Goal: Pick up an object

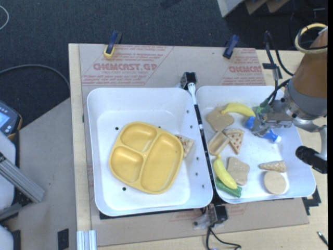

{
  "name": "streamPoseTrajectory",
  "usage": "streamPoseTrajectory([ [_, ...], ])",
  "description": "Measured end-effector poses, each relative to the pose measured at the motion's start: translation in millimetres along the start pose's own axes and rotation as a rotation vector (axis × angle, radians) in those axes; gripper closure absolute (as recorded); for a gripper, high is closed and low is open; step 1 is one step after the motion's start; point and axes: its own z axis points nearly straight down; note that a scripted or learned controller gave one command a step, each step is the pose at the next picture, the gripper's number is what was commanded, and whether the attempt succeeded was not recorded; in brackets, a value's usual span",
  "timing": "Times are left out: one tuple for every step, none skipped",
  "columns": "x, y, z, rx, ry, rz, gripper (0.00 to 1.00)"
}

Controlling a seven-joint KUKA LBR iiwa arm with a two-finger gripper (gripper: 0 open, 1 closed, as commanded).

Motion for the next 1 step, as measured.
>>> streamPoseTrajectory([
  [51.5,17.7,6.5,0.001,0.001,-0.001,1.0],
])
